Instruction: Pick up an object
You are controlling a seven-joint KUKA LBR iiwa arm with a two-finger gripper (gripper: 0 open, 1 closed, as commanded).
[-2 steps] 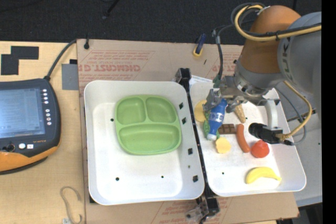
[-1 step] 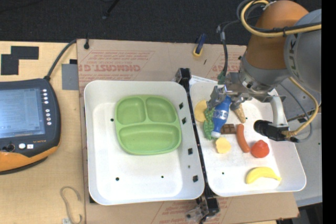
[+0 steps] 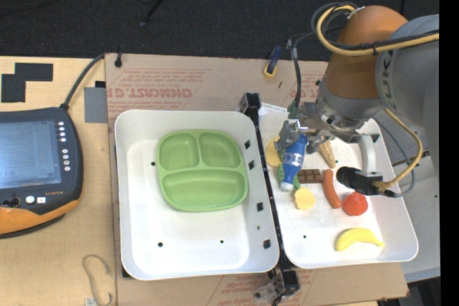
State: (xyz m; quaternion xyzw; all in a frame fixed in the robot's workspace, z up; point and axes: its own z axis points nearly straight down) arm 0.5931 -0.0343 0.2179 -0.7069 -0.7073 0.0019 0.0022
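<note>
My gripper [image 3: 292, 131] hangs low over the upper left part of the right bin [image 3: 401, 240]. Directly beneath it lies a blue bottle [image 3: 290, 163], tilted, with its upper end at the gripper's tip. Whether the bottle is between the jaws cannot be made out. A yellow fruit [image 3: 272, 153] sits just left of the bottle. Below and to the right lie a brown chocolate bar [image 3: 311, 175], a yellow chunk [image 3: 305, 198], an orange sausage-shaped piece [image 3: 331, 190], a red tomato [image 3: 355, 205] and a banana [image 3: 358, 240]. A tan cone [image 3: 326, 152] lies right of the gripper.
The left bin [image 3: 136, 226] holds a green divided plate [image 3: 202, 170]. A black divider [image 3: 262, 183] runs between the bins. A teach pendant [image 3: 32, 154] rests on the bench at far left. The grey arm with its orange band [image 3: 362, 46] rises at the upper right.
</note>
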